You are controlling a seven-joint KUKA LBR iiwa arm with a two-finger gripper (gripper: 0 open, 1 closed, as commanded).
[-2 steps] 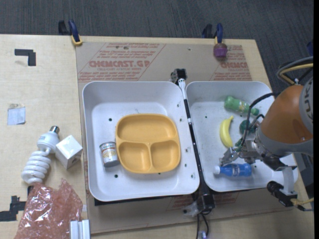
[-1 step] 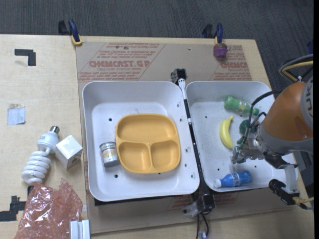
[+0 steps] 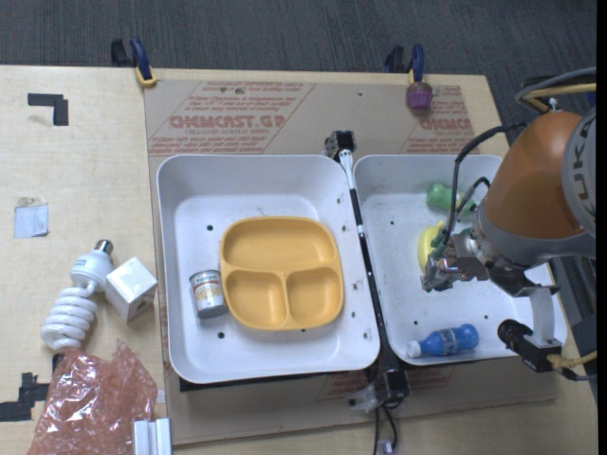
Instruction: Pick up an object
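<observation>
Gripper point(image 3: 442, 275) over right bin point(image 3: 398, 254), beside yellow object point(image 3: 429, 245)

Off the bins, on the bench point(image 3: 76, 178) at left: spiral light bulb point(image 3: 74, 306), lying flat; small white cube point(image 3: 131, 288), touching the bulb; crumpled reddish plastic bag point(image 3: 90, 401) below, near the front edge. Brown printed cardboard sheet point(image 3: 237, 112) under both bins, fixed at the rear by two blue clamps point(image 3: 140, 60).

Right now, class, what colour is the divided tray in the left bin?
Yellow-orange divided tray, clearest in the camera view.
</observation>
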